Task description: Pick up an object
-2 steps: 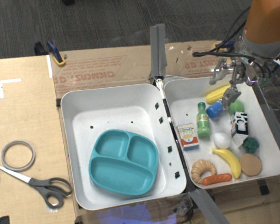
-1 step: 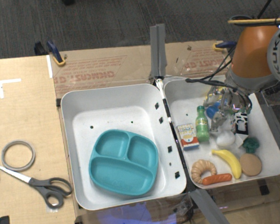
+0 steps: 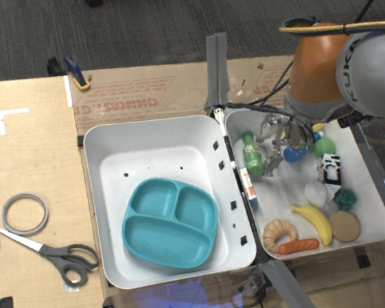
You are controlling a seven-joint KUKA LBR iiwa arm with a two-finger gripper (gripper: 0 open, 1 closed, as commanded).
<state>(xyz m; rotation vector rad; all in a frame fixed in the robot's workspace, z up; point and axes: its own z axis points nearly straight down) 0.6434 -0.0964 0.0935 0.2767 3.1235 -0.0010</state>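
Two white bins sit side by side across the middle of the frame: the left bin [image 3: 100, 195] holds a teal divided plate [image 3: 171, 223], and the right bin [image 3: 373, 191] holds everything I might pick. My arm [image 3: 348, 63] comes in from the upper right, and my gripper [image 3: 275, 149] hangs low over the upper left part of the right bin; I cannot tell from this angle how far it is spread, and nothing shows between its tips. The relation that matters is the green bottle [image 3: 252, 158], which lies just to the left of my gripper, against the bin's left wall, with its long axis running up and down the frame. A blue ball [image 3: 294, 152] sits just to the right, a green ball [image 3: 325, 146] beyond it. The banana [image 3: 314, 220], croissant [image 3: 279, 232] and sausage [image 3: 298, 246] lie well below, toward the lower edge. Mirrored red print on the cardboard [image 3: 131, 98] above the left bin is too faint to read surely; a black-and-white packet [image 3: 330, 168] carries marks I cannot make out.
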